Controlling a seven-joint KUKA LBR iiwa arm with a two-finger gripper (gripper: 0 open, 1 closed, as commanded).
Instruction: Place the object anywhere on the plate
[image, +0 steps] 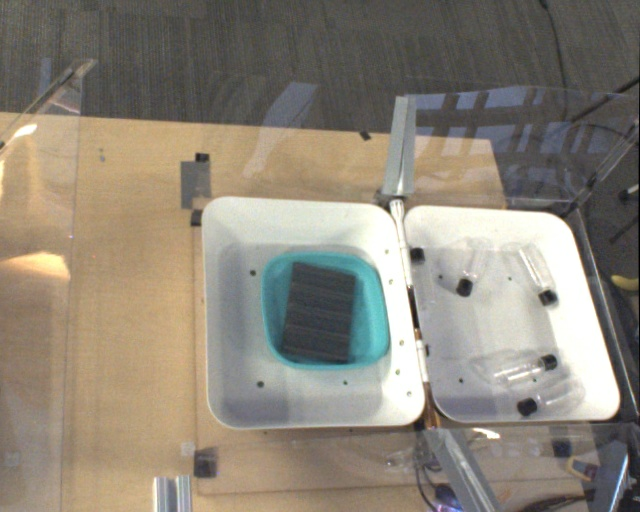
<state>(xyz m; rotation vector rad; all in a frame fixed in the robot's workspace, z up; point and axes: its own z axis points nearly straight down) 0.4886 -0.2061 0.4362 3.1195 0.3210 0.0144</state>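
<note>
A teal plate (372, 300) rests in the left white bin (230, 300). A dark grey ribbed rectangular block (318, 312) lies flat on the plate, roughly centred and slightly tilted. Several clear plastic tubes with black caps lie in the right white bin (500, 300), among them one tube (470, 270) at the upper left, one tube (535, 272) at the upper right and one tube (520, 370) near the lower right.
A metal post (398, 150) stands behind the seam between the bins. Clear plastic panels rise at the back right and along the left of the wooden bench (120, 330). Small black brackets sit near the left bin's corners.
</note>
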